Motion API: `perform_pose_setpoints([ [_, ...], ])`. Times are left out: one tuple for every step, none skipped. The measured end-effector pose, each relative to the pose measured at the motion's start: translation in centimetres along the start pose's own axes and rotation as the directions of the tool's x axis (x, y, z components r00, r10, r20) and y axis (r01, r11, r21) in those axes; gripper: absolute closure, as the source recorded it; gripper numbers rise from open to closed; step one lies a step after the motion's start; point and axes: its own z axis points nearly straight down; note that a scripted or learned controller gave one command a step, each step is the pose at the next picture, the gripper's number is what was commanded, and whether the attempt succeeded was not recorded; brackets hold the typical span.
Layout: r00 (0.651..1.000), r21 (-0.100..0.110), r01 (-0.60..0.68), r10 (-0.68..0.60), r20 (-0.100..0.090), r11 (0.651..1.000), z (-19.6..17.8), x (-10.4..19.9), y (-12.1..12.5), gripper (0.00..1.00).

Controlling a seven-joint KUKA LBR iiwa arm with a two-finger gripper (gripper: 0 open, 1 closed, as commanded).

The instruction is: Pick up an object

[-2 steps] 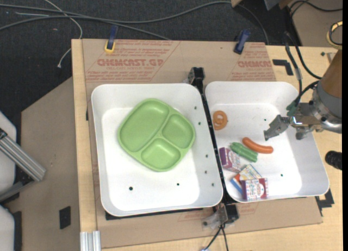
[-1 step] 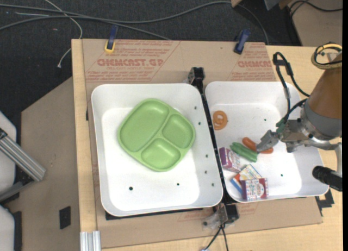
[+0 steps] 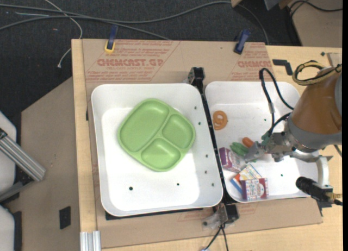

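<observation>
Several small objects lie in the right bin (image 3: 283,95). An orange ring (image 3: 219,119) sits near its left wall. A green item (image 3: 238,149) and a small orange piece (image 3: 248,142) lie mid-bin. Below them are a purple packet (image 3: 230,160) and a red, white and blue box (image 3: 252,183). My gripper (image 3: 261,149) reaches in from the right, low over the bin, its tip just right of the green item and the orange piece. The arm's body hides the bin's right part.
The left bin (image 3: 109,136) holds a green divided plate (image 3: 157,134). A black clamp (image 3: 196,74) sits between the bins at the back. Black cables (image 3: 267,95) loop above the right bin. A cardboard sheet (image 3: 136,57) lies under both bins.
</observation>
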Motion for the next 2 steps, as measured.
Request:
perform_pose_setpoints([
  [1.000,-0.008,-0.001,0.001,0.002,1.000,-1.4,-0.1,0.2,1.00],
  [1.000,-0.012,-0.001,0.001,0.005,1.000,-6.9,-0.9,-0.5,1.00],
])
